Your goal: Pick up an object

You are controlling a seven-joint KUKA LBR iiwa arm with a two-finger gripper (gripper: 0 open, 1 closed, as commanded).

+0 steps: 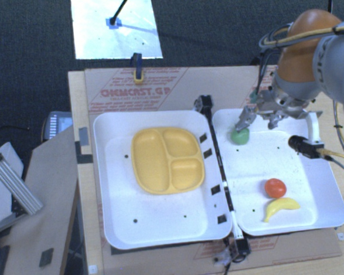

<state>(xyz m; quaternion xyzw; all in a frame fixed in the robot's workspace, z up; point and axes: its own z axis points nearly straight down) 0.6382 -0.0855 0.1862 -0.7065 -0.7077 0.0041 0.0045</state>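
The claw [257, 119] sits at the top of the right bin [328, 187], hanging off the grey arm [331, 64] that comes in from 3 o'clock. Its two fingers look spread apart: one finger [245, 119] slants down toward 8 o'clock and its tip is right on top of or just touching the green ball [240, 136], while the other one [275, 121] sits off at 3 o'clock from it with nothing between them. So it's not pinching anything as far as I can see. Whether that left tip is actually in contact with the ball or just above it, can't tell from this angle.

Moving outward: the green ball is tucked near the bin's top left corner, right by the divider. Down at about 5 o'clock from the claw, well apart from it, there's a red tomato [275, 187], and just below that a yellow banana [281, 207], nearly touching each other. Over at 9 o'clock in the left bin [113, 185] is a yellow divided tray [166, 159], sitting flat.

Progress-wise, I'd say it's early. Nothing is lifted and everything is lying in the bins. The claw seems lined up on the green ball, but off-centre, so my guess is it needs to shift toward 9 o'clock to straddle the ball, close, then lift. All the real work is left.
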